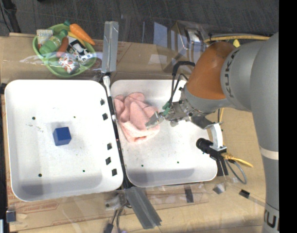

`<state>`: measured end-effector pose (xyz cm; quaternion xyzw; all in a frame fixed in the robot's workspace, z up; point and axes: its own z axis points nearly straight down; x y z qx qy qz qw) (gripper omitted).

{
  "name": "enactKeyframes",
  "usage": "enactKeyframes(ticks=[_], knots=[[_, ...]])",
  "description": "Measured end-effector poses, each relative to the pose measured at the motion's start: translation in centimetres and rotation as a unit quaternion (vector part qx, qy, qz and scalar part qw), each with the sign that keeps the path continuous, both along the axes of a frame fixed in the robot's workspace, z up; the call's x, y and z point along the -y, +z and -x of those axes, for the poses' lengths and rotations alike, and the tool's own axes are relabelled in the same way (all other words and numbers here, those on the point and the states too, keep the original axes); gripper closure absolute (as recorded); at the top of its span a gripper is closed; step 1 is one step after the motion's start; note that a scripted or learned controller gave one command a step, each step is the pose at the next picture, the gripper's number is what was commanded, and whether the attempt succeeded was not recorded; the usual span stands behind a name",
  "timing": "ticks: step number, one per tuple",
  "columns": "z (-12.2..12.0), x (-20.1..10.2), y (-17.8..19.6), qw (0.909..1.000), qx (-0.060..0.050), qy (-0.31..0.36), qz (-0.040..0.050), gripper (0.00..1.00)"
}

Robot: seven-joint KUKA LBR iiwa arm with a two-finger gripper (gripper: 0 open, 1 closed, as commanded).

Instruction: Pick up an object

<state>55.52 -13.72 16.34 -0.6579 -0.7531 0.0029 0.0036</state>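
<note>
Right now your gripper [155,121] sits low over the right-hand white bin [187,171], its fingertips touching the right edge of the crumpled pink cloth [133,114]. You can make out one pale finger [152,122] slanting down onto the fabric, but whether a fold lies between the fingers is too small to tell, and how wide they stand cannot be judged either. Don't count this as a grasp.

That soft cloth lies bunched against the bin's left wall, close to the divider, so coming at it from the open side makes sense: the fingers have room there, and the wall would crowd them on the other side.

From the gripper outward, the wrist angles down and to the left, the orange band [211,76] above it, and the thick grey arm [255,81] reaches in from the right across the bin's rim.

You also have a small blue cube [62,136] resting alone in the left-hand white bin [22,178], well apart from the gripper. Beyond the bins sits a green bowl of toy food [65,50].
</note>
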Motion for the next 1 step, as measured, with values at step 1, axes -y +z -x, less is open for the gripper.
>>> enactKeyframes(ticks=[1], knots=[[-4.54, 2.14, -7.15, 0.9999, 0.004, 0.015, 0.0003, 0.00]])
